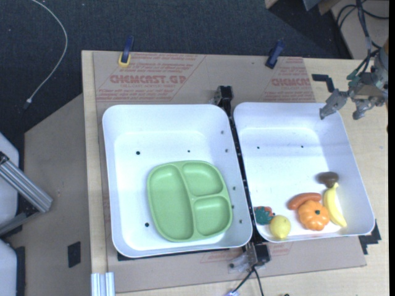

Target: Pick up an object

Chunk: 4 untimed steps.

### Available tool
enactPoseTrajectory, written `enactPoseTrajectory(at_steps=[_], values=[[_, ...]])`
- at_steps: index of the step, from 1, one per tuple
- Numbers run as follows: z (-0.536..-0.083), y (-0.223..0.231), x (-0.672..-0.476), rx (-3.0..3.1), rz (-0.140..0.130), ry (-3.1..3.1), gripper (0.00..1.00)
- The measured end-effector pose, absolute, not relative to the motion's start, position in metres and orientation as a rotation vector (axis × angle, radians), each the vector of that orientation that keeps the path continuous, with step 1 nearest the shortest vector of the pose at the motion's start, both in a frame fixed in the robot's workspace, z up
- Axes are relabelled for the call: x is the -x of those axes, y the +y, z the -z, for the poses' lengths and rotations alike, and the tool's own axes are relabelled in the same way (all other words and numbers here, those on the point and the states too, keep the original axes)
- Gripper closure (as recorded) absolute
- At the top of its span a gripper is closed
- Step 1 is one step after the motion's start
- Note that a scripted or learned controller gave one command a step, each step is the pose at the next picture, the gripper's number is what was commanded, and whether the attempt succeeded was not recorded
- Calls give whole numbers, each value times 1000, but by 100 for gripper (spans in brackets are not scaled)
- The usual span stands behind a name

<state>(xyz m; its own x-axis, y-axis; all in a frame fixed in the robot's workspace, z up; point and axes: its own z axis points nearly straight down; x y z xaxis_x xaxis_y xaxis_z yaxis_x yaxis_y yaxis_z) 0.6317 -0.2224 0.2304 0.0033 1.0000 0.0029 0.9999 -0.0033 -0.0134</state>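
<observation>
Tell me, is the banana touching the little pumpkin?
Touching. The camera view shows the banana lying right against the orange pumpkin, no white bin floor between them.

Red letters are printed on the brown board (185,73) under the bins. On the left they look like "CHEMCAST GP". The same red word shows again on the right, partly hidden.

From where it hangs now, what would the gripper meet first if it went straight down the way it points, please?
Probably the bare floor of the right bin near its far right corner, or that rim; the gripper hangs open there, and depth is unclear. The toys lie nearer.
</observation>
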Motion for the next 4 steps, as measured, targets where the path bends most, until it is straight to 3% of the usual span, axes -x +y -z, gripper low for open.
enactPoseTrajectory(at_steps=[1,4], values=[[-239,-222,-635,2222,0,-2223,0],[-82,-213,-635,2215,-1,-2220,0]])
